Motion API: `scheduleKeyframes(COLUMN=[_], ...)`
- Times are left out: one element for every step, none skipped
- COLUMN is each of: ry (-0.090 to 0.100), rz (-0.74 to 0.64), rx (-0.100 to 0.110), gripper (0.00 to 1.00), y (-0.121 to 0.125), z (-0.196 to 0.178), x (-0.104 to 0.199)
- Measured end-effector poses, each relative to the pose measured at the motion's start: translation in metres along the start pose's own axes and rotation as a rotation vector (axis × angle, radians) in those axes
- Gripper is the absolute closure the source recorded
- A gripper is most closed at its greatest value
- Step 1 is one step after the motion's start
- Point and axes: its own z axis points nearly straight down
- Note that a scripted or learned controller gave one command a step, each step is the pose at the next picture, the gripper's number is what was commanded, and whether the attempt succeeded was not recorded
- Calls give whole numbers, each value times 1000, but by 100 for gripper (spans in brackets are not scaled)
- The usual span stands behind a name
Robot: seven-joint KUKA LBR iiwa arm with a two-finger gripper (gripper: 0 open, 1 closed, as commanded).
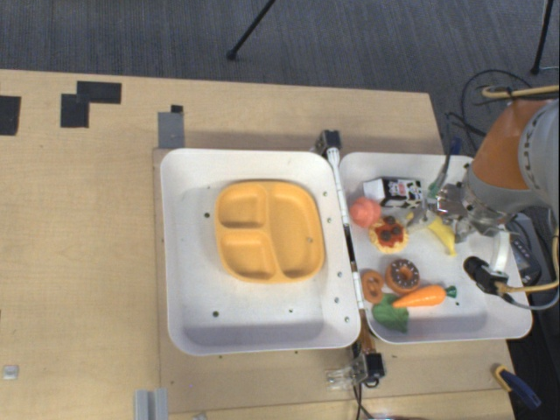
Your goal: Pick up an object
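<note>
Camera view from above the bench: two shallow white plastic bins sit side by side at the frame's centre and right. The left bin [188,234] holds a yellow-orange divided plastic plate [267,231] with three compartments, lying flat near its middle. The right bin [503,318] holds a scatter of small toy foods: a pink rounded piece [365,210] at upper left, a black-and-white labelled packet [395,189] above it, a small pizza-like yellow and red piece [388,233], a yellow banana-shaped piece [442,234], a brown round cookie-like disc [403,274], an orange pretzel-like ring [373,283], and an orange carrot with green top [421,297] beside a green leafy piece [391,316] at the bottom. The grey arm's gripper [435,206] hangs low over the bin's upper middle, just above the banana piece; whether its fingers are spread or closed, I cannot tell.
</note>
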Motion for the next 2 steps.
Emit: scheduleKeyframes(ry=[4,0], rz=[-5,69], rx=[-3,9], gripper=[100,100], y=[2,-33], z=[-11,-66], x=[3,12])
